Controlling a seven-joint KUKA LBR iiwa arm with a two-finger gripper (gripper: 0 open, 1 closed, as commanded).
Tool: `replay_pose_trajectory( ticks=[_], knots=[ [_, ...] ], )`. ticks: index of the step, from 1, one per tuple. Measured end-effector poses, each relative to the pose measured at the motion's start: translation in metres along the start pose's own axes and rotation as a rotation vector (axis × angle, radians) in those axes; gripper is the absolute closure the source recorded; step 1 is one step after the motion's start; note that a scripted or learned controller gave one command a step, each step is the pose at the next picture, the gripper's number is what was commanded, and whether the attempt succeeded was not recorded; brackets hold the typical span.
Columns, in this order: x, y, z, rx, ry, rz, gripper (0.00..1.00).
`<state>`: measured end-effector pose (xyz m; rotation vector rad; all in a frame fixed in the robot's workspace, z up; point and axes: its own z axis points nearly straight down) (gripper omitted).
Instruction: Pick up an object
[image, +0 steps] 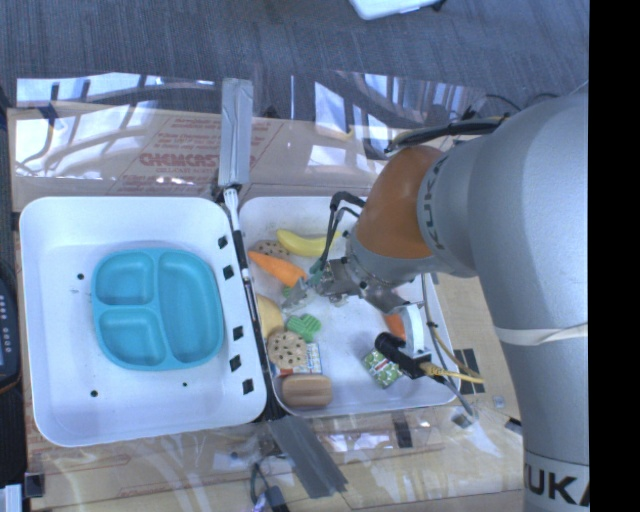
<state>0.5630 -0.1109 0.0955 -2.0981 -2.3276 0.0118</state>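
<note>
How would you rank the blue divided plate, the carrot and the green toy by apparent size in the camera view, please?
Largest to smallest:
1. blue divided plate
2. carrot
3. green toy

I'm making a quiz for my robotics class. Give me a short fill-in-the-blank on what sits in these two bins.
1. The blue divided plate lies in the ____ bin.
2. The plate has ____ compartments.
3. The banana lies in the bin on the ____.
4. The carrot is coloured ____.

Missing words: left; three; right; orange
</note>
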Motion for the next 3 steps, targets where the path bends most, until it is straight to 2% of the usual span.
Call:
replay_pose_trajectory(
  ticks=[1,2,3],
  knots=[
    [0.018,-0.021,0.007,-0.005,0.001,0.141,0.0],
    [0.018,-0.021,0.001,0.001,0.001,0.136,1.0],
    [0.076,-0.04,-0.12,-0.009,0.001,0.137,1.0]
  ],
)
